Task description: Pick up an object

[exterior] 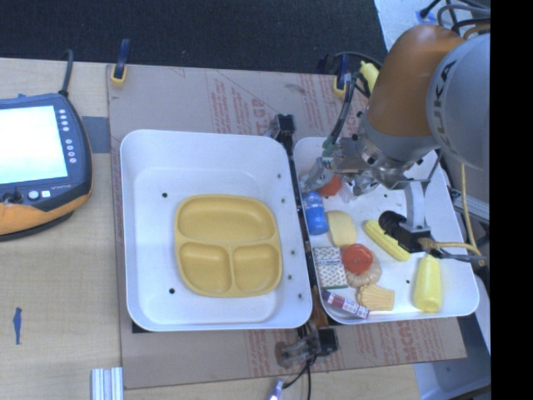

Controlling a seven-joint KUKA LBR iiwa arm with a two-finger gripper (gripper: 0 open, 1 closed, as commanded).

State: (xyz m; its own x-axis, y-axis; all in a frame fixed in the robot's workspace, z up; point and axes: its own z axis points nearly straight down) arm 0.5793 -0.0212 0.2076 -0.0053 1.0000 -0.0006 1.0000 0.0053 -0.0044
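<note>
A teach pendant [37, 161] lies at the bench's left end. The left bin [141, 223] holds a yellow divided tray [226, 244]. In the right bin [454, 302], a blue bottle [315, 215] lies by the left wall. The gripper [326, 176] hangs low just above it, beside a small red piece [332, 187]. Whether it is open or closed cannot be told. A tomato [358, 257] and a yellow block [427, 283] lie farther right.

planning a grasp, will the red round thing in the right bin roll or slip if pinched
The red round thing looks smooth and shiny, so it may slip from a pinch. Being rounded, it would probably roll if nudged, though the checkered packet beside it might stop it.
</note>
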